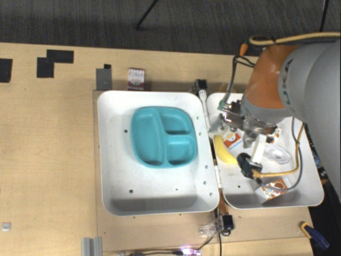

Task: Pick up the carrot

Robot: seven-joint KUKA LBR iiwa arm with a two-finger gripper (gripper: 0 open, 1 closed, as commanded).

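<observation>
My gripper hangs low over the left part of the right bin, with the grey arm and its orange band covering much of that bin. A small orange and white thing, possibly the carrot, peeks out right under the gripper. Most of it is hidden, and I cannot tell whether it sits between the fingers. A yellow banana-like piece lies just left of it, along the bin's left wall.
The left bin holds a teal divided plate. In the right bin, a clear plastic item lies to the right and an orange-brown packet near the front wall. A small patterned cube stands on the bench behind the left bin.
</observation>
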